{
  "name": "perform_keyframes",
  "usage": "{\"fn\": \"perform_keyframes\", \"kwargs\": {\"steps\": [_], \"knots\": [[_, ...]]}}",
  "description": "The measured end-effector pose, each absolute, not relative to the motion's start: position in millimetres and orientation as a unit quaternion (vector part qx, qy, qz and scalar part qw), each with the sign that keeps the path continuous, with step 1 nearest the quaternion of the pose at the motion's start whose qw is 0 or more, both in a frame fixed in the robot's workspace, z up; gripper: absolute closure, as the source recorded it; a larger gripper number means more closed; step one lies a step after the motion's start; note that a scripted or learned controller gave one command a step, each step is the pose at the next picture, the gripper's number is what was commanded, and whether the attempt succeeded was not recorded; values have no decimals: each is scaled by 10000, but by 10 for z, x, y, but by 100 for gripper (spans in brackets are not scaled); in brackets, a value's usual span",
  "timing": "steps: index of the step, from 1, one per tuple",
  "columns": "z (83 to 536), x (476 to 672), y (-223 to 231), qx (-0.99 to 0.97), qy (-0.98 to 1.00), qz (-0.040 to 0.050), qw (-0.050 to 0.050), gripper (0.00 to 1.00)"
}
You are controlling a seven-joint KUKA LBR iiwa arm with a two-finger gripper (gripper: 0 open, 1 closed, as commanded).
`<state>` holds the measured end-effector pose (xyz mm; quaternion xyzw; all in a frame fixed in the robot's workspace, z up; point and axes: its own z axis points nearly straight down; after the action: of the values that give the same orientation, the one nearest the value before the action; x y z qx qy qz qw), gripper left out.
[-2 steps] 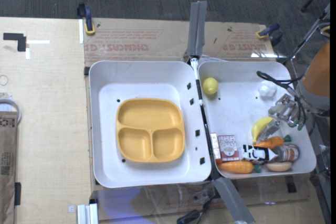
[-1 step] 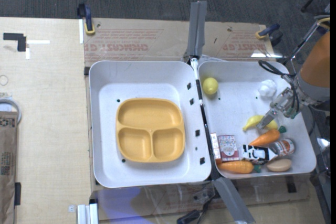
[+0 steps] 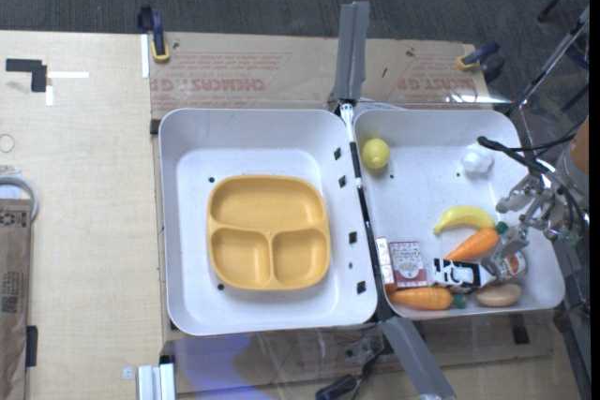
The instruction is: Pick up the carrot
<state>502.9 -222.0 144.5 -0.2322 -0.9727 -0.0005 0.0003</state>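
Carrot [image 3: 473, 244]: in the right bin [image 3: 422, 155], near-right part, lying tilted with its green end up toward the right, just below the banana [image 3: 463, 219] and touching or nearly touching it.
Second orange piece [image 3: 422, 298]: along the near wall of the same bin, carrot-like in colour and shape; risk of being taken for the target.
Tool [image 3: 525, 220]: at the right edge of the right bin, just right of the carrot's green end; whether apart or together cannot be told, metal parts and cables too cluttered to read.
Grip: nothing seen clamped; carrot resting on the bin floor.
Crowding: black-and-white carton [image 3: 457, 274], small red box [image 3: 406, 261] and brown potato-like piece [image 3: 498, 294] packed close around the carrot's near side; likely to be nudged or caught along with it.
Banana risk: so close on the far side that one finger could land on it and pinch both, or push the carrot away.
Shape risk: tapered, smooth body; likely to slip out if closed near the thin tip or across the slant.
Wall risk: bin's right wall close to the tool; little room for a clean descent.
Elsewhere: lemon [image 3: 375, 153] at the far left of the right bin, yellow divided plate [image 3: 269, 232] in the left bin [image 3: 187, 201], both well apart from the carrot.
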Motion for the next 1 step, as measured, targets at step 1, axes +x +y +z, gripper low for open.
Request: {"fn": "perform_keyframes", "kwargs": {"steps": [1], "knots": [[1398, 5064, -1671, -1244, -9922, -8, 3, 0]]}}
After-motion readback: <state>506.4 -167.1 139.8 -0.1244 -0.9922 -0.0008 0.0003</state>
